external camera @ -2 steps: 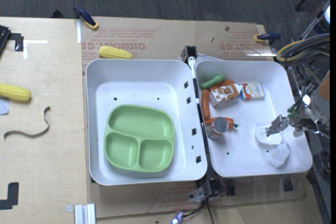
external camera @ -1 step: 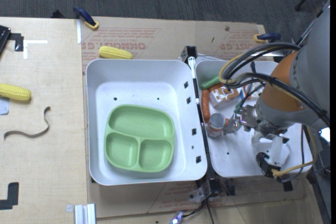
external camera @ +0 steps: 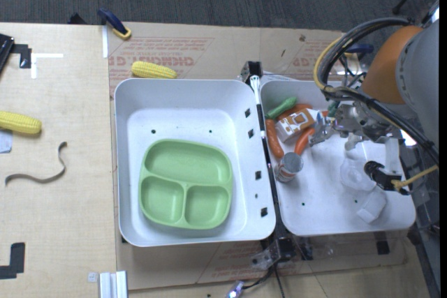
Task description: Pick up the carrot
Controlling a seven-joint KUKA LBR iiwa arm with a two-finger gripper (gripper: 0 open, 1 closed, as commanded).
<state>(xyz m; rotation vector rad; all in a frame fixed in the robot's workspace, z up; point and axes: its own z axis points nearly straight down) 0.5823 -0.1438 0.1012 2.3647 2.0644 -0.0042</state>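
Nearest you, the green divided plate (external camera: 186, 183) lies in the left bin (external camera: 126, 150). In the right bin (external camera: 328, 216), the carrot (external camera: 274, 139) lies along the left wall beside a small can (external camera: 288, 165). The gripper (external camera: 323, 128) hangs just right of it; you cannot tell how it stands. Farther back, a corn cob (external camera: 154, 70) rests on the bench.

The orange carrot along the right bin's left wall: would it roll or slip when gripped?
The long orange carrot looks stiff and rounded, so it may roll if nudged sideways. It lies against the right white bin's wall, crowded by an orange-and-white packet and a grey-topped can, so gripping it cleanly looks awkward.
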